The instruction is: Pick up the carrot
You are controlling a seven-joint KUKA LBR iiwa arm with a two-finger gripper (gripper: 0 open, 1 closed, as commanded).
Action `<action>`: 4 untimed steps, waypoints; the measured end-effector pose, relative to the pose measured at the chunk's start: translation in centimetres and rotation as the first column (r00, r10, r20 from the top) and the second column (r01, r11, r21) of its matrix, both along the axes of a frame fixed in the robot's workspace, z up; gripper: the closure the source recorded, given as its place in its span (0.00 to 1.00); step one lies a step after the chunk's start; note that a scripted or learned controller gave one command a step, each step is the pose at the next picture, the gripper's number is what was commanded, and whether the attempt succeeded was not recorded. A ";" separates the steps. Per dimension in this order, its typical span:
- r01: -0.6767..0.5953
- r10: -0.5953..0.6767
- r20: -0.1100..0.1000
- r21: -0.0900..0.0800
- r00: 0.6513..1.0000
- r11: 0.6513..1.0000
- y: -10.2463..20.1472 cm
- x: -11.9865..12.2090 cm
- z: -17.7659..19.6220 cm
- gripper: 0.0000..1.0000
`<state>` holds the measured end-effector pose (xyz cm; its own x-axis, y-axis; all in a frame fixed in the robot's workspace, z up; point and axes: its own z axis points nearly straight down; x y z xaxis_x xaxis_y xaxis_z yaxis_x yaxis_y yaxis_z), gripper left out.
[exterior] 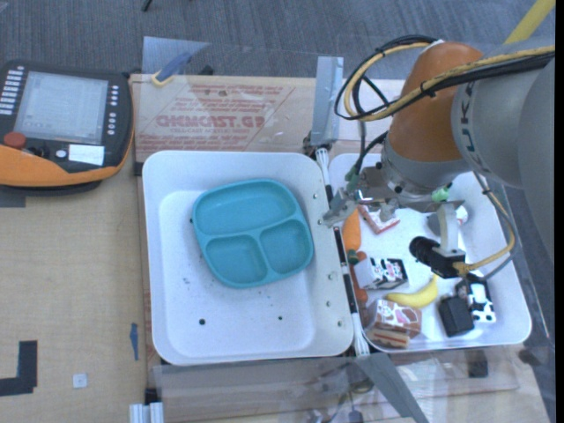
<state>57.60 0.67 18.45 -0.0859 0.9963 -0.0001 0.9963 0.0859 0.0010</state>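
From above, the gripper (pixel 359 203) hangs over the right bin's (pixel 515 320) left edge; whether its jaws are open or closed cannot be told. The carrot (pixel 352 233) lies just below them, with a banana (pixel 414 295) further down-right. A teal divided plate (pixel 253 232) sits in the left bin (pixel 167 263).

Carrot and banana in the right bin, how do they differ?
The carrot is orange; the banana is yellow. The carrot lies against the right bin's left wall, pointing up and down the view; the banana lies nearer the bin's middle, curved and running mostly across. The carrot's upper end is under the arm; the banana lies in plain view. Both are small play-food pieces.
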 end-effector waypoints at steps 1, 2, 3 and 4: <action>-0.103 0.103 -0.002 0.001 0.995 0.995 2.3 -0.2 0.0 0.00; 0.008 -0.008 -0.003 0.000 1.000 1.000 -5.8 -1.4 0.0 0.00; 0.107 -0.107 -0.001 0.000 0.994 0.994 1.9 -0.5 0.0 0.00; 0.052 -0.052 -0.003 0.000 0.999 0.999 -2.8 -1.3 0.0 0.00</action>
